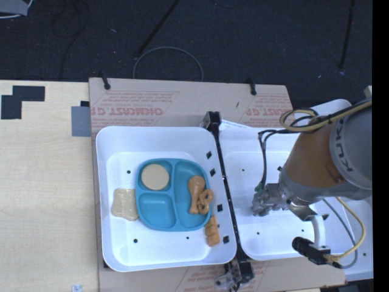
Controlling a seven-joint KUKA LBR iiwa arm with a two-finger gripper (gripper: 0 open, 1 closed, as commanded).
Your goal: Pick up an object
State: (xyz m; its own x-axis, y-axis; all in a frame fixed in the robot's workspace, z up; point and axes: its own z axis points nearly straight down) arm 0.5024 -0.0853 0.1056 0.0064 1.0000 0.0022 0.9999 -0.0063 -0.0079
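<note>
Bench surface (42,181): light wood grain, left of both bins.
Cardboard sheet (182,105): lies under the bins; reversed red print along its far edge.
Left bin (115,145): shallow, white, holds all objects listed below.
Pale flat piece (125,204): cream-coloured, lies on the bin floor, touching the left edge of the tray.
Blue tray (159,215): three compartments, near the centre of the left bin.
Round tan disc (154,176): in the upper-left compartment of the tray.
Brown twisted piece (199,194): pretzel-like, in the right compartment of the tray.
Small brown piece (211,231): on the bin floor, just beside the lower-right corner of the tray, near the divider.
Divider (222,193): black strip between the two bins.
Right bin (249,163): white; the arm is over it.
Gripper (265,202): low over the right bin floor, well apart from every object in the left bin; finger state cannot be told.
Arm (322,160): orange band and grey casing, entering from the right; cables loop around it.
</note>
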